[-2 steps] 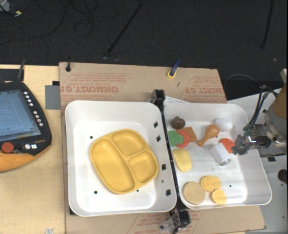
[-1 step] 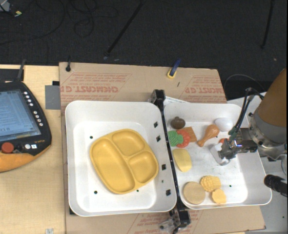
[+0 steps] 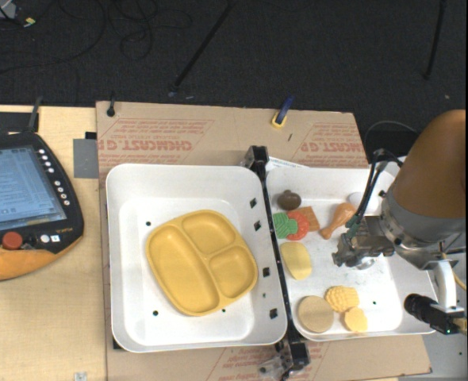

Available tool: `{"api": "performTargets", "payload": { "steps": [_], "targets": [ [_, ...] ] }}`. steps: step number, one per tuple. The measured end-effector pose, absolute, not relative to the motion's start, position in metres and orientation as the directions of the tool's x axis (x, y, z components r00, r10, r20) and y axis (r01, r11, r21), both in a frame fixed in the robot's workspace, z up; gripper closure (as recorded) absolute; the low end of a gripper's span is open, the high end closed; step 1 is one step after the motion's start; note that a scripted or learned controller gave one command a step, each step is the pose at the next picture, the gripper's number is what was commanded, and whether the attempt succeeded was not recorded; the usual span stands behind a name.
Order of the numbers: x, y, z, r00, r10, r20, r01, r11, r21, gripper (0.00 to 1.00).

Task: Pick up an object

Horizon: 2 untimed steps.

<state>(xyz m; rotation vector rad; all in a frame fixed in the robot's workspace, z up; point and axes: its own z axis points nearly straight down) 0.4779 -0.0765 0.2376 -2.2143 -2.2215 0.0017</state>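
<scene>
From the overhead camera I see two shallow white bins side by side on a brown cardboard sheet [image 3: 218, 137] printed with red lettering; the left white bin [image 3: 131, 205] holds a yellow plastic divided tray [image 3: 201, 260] with three compartments, lying roughly in the middle of that bin at a slant; the right white bin [image 3: 377, 312] holds the small toy food pieces; near its left wall I make out a dark brown rounded piece [image 3: 289, 201], just below it a green leafy piece [image 3: 284, 225] touching a red-orange piece [image 3: 301, 223], and below those a pale yellow oblong piece [image 3: 297, 259]; an orange carrot-like piece [image 3: 337, 219] lies tilted toward the bin's middle, just left of the gripper; along the near side sit a tan round disc [image 3: 315, 314], a bumpy yellow corn-like piece [image 3: 342, 297] and a small yellow lump [image 3: 355, 320], the three close together; the grey arm with the orange band [image 3: 432, 173] comes in from the right and its dark two-finger gripper [image 3: 354, 252] is down over the middle of the right bin, on bare white floor between the carrot-like piece and the corn-like piece; I cannot tell how the jaws stand, and I see nothing between them; off to the left on the bench lies a black handheld control pendant with a lit screen [image 3: 20, 201]; a small blue and yellow clip [image 3: 281, 114] sits at the cardboard's far edge
</scene>
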Motion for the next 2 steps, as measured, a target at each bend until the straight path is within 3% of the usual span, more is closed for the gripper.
{"api": "performTargets", "payload": {
  "steps": [2],
  "targets": [
    [0.473, -0.062, 0.236, -0.001, 1.000, 0.001, 1.000, 0.001, -0.002, 1.00]
  ]
}}
